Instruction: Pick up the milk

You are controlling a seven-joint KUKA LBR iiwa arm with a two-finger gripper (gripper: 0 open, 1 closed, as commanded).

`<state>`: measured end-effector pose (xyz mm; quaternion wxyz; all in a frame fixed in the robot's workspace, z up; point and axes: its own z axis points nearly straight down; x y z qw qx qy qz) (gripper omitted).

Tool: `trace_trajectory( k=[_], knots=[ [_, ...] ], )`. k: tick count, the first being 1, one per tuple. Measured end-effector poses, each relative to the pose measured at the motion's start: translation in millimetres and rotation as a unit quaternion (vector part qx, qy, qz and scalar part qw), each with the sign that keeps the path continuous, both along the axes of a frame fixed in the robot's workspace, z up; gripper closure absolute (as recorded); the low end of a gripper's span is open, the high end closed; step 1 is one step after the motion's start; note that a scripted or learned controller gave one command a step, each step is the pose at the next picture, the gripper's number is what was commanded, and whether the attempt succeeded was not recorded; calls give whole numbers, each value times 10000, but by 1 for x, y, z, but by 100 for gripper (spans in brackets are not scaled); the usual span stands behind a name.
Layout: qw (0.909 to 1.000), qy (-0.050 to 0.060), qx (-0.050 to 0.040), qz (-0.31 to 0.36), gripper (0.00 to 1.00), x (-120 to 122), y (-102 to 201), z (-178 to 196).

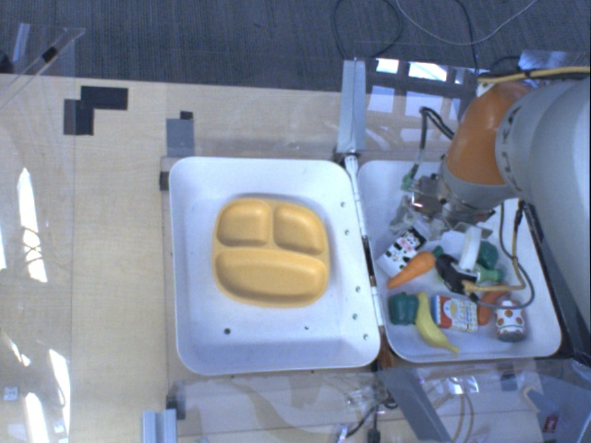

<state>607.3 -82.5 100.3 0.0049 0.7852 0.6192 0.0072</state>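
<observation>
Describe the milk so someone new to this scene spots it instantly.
Look in the right-hand shallow white bin, the one crowded with toy food beneath the grey arm. Along its left side, just above the orange carrot, lies the small white milk carton with black cow patches. No neighbour shares that black-and-white pattern.

In the right bin point(545, 335), the milk point(404, 248) lies just left of the gripper point(441, 218), touching the carrot point(413, 269), with the banana point(430, 325) nearer the front.

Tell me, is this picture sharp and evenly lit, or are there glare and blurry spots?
Camera view: bright streaks of glare on the bench at left; the white bins look evenly lit; the arm close to the lens is soft and washed out.
</observation>
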Motion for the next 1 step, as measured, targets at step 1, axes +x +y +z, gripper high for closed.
trace_trajectory(
  k=[1],
  knots=[
    [9994, 62, -7, 344, 100, -62, 37, 85]
  ],
)
